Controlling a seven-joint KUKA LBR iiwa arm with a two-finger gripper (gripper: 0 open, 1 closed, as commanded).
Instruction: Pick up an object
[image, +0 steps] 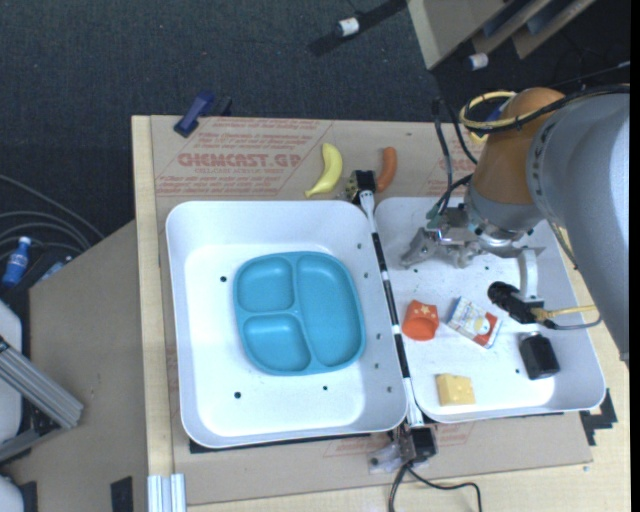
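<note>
The gripper (437, 243) hangs with released jaws at the right bin's (575, 392) far edge, away from the orange block (420, 321) by the divider, so closing here likely grabs nothing.

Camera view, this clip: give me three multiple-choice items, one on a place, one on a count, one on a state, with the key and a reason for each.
1. Where does the blue divided plate lie?
A. In the left bin
B. In the right bin
C. On the cardboard behind the bins

2. How many compartments does that plate have?
A. Two
B. Three
C. Five

3. What is the state of the yellow cheese wedge?
A. Gripped between the fingers
B. Lying untouched in the right bin
C. Resting on the blue plate

Key:
1 A, the plate sits in the middle of the left bin's floor.
2 B, two ridges split it into three wells.
3 B, it lies on the bin's near floor, apart from the gripper at the far end.
</note>
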